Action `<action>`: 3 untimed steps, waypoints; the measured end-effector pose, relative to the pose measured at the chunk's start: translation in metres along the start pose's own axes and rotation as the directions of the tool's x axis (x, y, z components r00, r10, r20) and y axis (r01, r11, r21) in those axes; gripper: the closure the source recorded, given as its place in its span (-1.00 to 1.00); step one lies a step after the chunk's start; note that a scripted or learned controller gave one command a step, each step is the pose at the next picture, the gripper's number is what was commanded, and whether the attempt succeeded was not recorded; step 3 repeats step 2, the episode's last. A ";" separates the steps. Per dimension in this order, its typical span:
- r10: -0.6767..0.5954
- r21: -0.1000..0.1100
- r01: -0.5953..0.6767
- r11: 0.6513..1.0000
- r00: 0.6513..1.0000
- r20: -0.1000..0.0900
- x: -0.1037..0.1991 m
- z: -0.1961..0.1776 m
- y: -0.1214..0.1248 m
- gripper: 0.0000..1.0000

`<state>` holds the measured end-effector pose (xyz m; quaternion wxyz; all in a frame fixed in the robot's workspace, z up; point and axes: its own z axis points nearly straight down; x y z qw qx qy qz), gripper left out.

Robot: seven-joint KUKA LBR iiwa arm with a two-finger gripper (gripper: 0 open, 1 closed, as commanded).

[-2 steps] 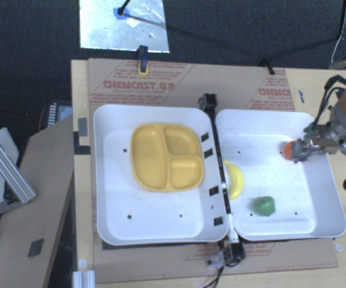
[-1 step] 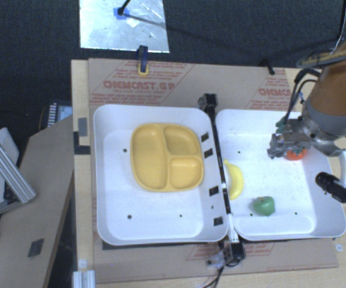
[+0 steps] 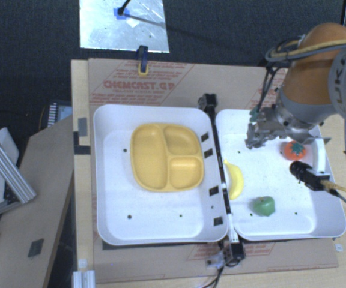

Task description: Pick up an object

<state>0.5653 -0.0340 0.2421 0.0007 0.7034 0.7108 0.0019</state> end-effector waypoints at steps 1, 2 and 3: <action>0.000 0.000 0.000 1.000 1.000 -0.001 0.058 -0.001 0.022 1.00; 0.003 0.001 -0.003 1.000 1.000 0.001 0.098 0.007 0.039 1.00; 0.003 0.001 -0.003 1.000 1.000 0.001 0.098 0.007 0.039 1.00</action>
